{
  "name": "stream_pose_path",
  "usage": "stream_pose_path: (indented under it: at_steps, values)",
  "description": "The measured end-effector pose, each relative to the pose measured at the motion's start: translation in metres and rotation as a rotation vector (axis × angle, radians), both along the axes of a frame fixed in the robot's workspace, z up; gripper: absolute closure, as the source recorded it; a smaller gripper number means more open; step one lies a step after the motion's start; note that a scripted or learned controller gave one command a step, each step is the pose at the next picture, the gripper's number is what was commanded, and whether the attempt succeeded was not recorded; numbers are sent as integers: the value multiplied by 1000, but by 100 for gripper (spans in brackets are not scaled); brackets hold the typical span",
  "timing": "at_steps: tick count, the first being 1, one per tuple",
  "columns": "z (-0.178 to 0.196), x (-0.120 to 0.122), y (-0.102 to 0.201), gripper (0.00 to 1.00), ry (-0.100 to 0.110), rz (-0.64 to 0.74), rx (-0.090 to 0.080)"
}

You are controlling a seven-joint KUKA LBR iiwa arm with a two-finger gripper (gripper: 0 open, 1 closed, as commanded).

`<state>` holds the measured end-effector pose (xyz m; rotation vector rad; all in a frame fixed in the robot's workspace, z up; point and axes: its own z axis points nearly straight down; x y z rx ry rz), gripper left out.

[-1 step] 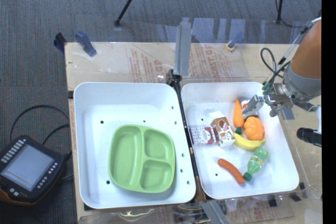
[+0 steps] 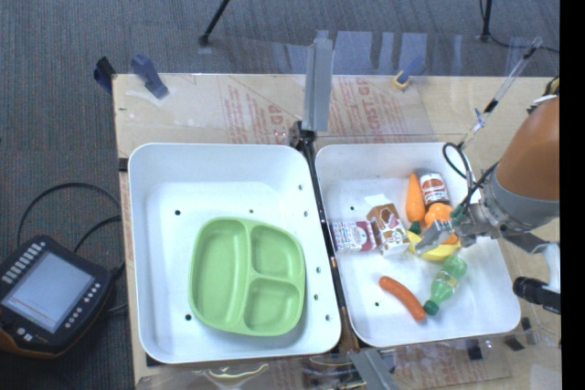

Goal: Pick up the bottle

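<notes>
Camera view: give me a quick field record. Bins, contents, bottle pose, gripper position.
left bin: holds a green divided plate
right bin: holds the bottle, sausage, carrot, can, two small cartons, banana
bottle: green, lying on its side, cap toward the bin's near edge, right of the sausage
gripper: low over the banana and an orange item, just above the bottle in the picture
bottle held: no

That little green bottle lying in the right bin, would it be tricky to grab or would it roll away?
The green bottle lies on its side, and being round it would probably roll if nudged. It looks like smooth plastic, so likely light and a bit slippery. The sausage beside it might stop a roll that way.
</notes>
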<state>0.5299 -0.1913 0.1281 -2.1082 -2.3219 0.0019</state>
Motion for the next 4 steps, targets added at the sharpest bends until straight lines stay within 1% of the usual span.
stream_pose_path:
  at_steps: [1, 2, 3, 4]
  values:
    - [9, 0, -1, 100, 0, -6, 2]
    - [45, 19, -22, 100, -2, -199, -2]
    - [-27, 18, 32, 100, -27, -508, -8]
    - [58, -18, 155, 100, 2, -354, -3]
